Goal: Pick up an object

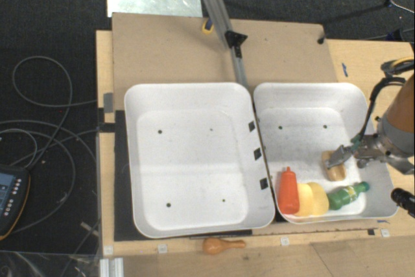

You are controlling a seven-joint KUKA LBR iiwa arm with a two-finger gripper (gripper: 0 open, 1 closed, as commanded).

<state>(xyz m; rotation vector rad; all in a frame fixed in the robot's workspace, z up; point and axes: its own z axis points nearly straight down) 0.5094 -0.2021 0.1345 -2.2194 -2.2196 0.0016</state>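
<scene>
A dark carpeted floor with loose cables fills the left and top of the frame, and on it stands a wooden counter [168,48] carrying two shallow white bins side by side. The left bin [139,107] takes up the centre of the frame. The right bin [311,97] lies toward the right edge, and its contents are gathered along its lower wall: an orange-red ketchup bottle [288,191] at lower left, a yellow rounded object [312,199] touching it on the right, and a green bottle [345,194] lying on its side just beyond. A small tan block [335,170] sits a little above the yellow object. A wooden pear-shaped piece [222,244] rests outside the bins on the counter's lower edge.

The arm is seen entering from the right, and the tool [342,157] is lowered into the right bin directly over the tan block, apparently touching or nearly touching its top. Whether the tool is spread or closed cannot be told, since the tips are too small and blurred against the block.

The task is judged to be at the approach or grasp stage. Nothing is seen lifted: every object rests on the bin floor. A secure closure on an object and the lift itself are judged still to be done.
</scene>
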